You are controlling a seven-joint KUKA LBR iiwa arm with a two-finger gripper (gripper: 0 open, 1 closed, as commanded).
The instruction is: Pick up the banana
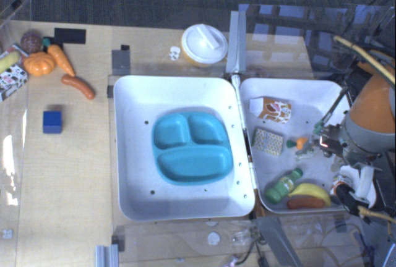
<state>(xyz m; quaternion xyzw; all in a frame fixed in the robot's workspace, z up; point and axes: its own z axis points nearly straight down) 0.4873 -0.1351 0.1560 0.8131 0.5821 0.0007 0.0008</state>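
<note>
Banana point(313, 190) lies in the right bin's point(291, 89) near corner, on the arm's side. Risk: the green bottle point(283, 186) and red sausage point(306, 202) crowd that same corner, tight against it, so a grab may catch the wrong thing or slip off. The bin wall there leaves little room too. Gripper point(323, 137) hangs over the bin's right-middle, wrist leaning inward. Spread or closed, cannot tell.

Legible text, labels, numbers: none we can read. Small carton point(272, 110), near the far edge of the right bin point(322, 91): brown-and-white print, too small for us to make out. Black-spotted box point(11, 81), left edge of the bench point(74, 154): likewise.
</note>
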